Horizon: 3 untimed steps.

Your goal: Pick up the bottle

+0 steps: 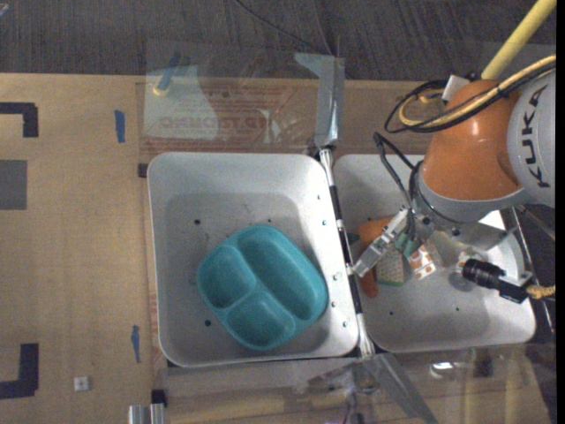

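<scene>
Over the right bin, near its left wall, the gripper hangs just above the orange bottle. Whether it grips, I cannot tell. A good grasp needs the bottle centred, away from the wall.

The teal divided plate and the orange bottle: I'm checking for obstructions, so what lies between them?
In the camera view, the bins' adjoining white rims separate the teal divided plate from the orange bottle.

left bin: holds a divided tray
right bin: holds the bottle, gripper over it, near the left wall
</scene>
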Tool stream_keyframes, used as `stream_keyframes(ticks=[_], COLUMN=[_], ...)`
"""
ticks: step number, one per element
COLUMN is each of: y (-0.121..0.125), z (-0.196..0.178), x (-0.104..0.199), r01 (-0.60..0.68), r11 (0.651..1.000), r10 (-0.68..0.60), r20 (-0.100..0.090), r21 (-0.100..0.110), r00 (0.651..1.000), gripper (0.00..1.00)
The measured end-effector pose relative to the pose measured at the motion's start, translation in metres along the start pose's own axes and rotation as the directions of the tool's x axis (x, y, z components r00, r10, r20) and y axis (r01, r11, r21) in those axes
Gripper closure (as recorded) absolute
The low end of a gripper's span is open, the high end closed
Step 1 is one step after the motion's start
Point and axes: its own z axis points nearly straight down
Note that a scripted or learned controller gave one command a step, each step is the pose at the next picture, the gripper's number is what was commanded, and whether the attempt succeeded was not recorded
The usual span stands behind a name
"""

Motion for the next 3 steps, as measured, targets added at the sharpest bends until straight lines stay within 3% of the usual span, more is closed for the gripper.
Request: stream_keyframes(ticks=[1,3], y=[0.073,0.081], z=[0.003,0.033], x=[0.054,0.06], r01=[-0.353,-0.404], r11=[0.936,0.914], r10=[0.353,0.405], r20=[0.001,0.015], r21=[0.003,-0.029], r00=[0.936,0.914], gripper=[0.0,0.0])
